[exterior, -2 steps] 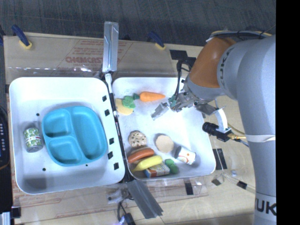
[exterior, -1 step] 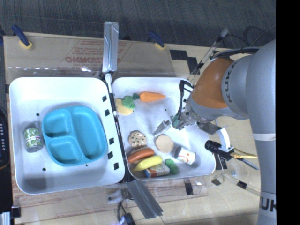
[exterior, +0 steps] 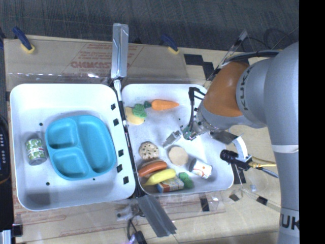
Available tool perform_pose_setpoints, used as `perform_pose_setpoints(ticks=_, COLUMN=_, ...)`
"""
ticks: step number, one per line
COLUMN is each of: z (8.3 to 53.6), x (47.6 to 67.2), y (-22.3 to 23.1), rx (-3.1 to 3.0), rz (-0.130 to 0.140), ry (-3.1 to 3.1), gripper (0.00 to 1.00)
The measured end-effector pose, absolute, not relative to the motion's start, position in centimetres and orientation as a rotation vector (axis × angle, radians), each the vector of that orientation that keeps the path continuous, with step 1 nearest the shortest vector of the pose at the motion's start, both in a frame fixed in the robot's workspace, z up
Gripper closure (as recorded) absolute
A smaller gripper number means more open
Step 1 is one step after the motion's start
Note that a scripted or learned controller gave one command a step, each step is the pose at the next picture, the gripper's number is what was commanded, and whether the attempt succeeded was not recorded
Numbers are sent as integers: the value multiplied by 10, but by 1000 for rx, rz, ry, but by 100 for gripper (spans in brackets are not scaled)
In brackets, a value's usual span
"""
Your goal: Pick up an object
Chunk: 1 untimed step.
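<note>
Grey arm (exterior: pixel 264 95) is hovering its fingers (exterior: pixel 179 135), seemingly apart and holding nothing, above the biscuit (exterior: pixel 177 155); grasping is remaining undone.

You see the gripper (exterior: pixel 177 134) low over the right bin (exterior: pixel 219 183), just above a tan round piece (exterior: pixel 177 155), near a cookie (exterior: pixel 148 149) and carrot (exterior: pixel 164 104); the left bin (exterior: pixel 23 98) holds a blue divided plate (exterior: pixel 78 146) and a small jar (exterior: pixel 35 149)

Toy foods crowd the right bin (exterior: pixel 133 92): carrot (exterior: pixel 164 104), cookie (exterior: pixel 148 149), hot dog (exterior: pixel 152 167), banana (exterior: pixel 160 176).
</note>
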<state>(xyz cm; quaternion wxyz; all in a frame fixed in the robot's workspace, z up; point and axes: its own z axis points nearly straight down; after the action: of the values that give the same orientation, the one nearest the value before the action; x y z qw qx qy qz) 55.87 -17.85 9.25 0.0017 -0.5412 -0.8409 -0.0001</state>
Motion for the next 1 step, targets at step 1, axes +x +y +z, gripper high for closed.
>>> perform_pose_setpoints(ticks=1, z=93, x=540, y=-210, rx=-1731, rz=1, ry=-2619, gripper=0)
